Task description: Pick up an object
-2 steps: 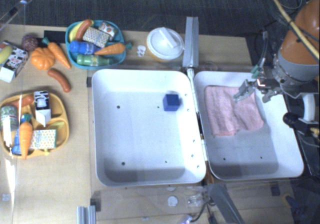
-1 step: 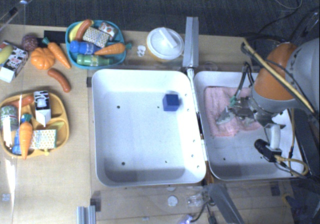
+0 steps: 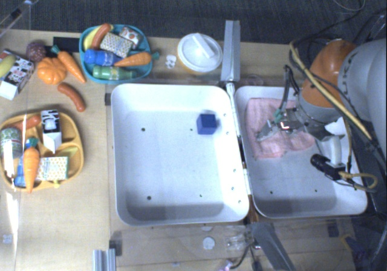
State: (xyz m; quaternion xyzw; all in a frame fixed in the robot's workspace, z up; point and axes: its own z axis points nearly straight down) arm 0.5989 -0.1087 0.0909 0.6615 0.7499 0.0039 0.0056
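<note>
Beside tool (image 3: 277, 126): pink cloth (image 3: 273, 137), blue cube (image 3: 207, 123).

The two bins (image 3: 175, 161) look like smooth, matt white plastic. The pink cloth (image 3: 275, 130) is soft and crumpled. The bench (image 3: 91, 203) looks like pale wood.

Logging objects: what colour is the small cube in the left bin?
Blue; the cube shows clearly in the camera view.

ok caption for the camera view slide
End effector down on pink cloth in right bin; blue cube in left bin.
</note>
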